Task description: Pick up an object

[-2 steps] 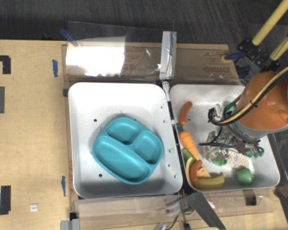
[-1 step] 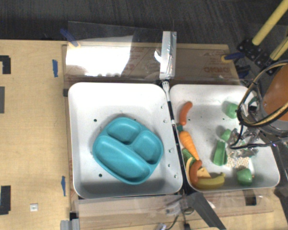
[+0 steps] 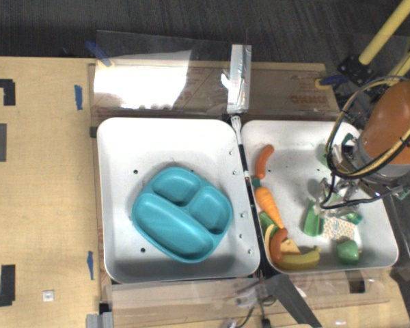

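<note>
Here the wooden counter (image 3: 41, 183) bears two shallow white bins side by side. The left white bin (image 3: 116, 142) holds a teal plastic divided plate (image 3: 182, 212), lying near its middle. The right white bin (image 3: 294, 139) carries the candidates for picking: an orange toy carrot (image 3: 268, 206) along its left wall, an orange-red sausage-shaped toy (image 3: 263, 160) nearer its far left corner, a yellow toy banana (image 3: 302, 257) at its near edge, a green oblong toy (image 3: 311, 221) near its middle, a round green toy (image 3: 348, 251) by its near right corner, and a small patterned packet (image 3: 339, 229) just beside that.

The grey arm with the orange band (image 3: 389, 128) hangs over the bin's right side, and the gripper (image 3: 330, 195) sits low, just above the green oblong toy. Cables blur the fingers, so I cannot tell how they stand.

Judging from this, the green oblong toy is the likely target. A good grasp probably needs the fingers straddling its narrow width, coming down straight, clear of the packet beside it.
</note>
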Robot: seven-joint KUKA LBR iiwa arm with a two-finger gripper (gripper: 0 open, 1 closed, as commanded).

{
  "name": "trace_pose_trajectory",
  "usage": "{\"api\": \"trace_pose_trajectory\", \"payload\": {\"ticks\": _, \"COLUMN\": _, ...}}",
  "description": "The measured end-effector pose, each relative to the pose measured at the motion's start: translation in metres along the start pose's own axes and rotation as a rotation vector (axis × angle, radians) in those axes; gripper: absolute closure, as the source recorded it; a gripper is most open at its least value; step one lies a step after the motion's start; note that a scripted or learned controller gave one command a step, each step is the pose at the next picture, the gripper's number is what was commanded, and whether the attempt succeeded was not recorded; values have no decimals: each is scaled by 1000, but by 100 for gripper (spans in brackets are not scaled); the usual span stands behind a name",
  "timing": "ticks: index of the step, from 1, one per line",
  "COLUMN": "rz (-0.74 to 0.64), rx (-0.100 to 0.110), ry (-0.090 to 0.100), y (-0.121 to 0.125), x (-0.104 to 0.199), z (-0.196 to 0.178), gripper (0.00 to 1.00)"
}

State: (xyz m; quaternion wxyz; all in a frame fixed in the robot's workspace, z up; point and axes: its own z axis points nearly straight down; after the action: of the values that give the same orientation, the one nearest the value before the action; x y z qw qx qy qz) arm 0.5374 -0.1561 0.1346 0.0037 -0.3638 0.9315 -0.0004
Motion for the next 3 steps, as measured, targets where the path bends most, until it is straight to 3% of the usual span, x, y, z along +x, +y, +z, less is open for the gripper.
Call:
{"api": "trace_pose_trajectory", "payload": {"ticks": 1, "rz": -325, "rx": 3, "ry": 0, "y": -22, "x": 28, "z": -78, "gripper": 100}}
{"api": "trace_pose_trajectory", "payload": {"ticks": 2, "rz": -553, "rx": 6, "ry": -2, "y": -64, "x": 5, "z": -193, "gripper": 100}}
{"api": "trace_pose_trajectory", "payload": {"ticks": 3, "rz": -679, "rx": -3, "ry": -3, "y": -80, "x": -61, "z": -143, "gripper": 100}}
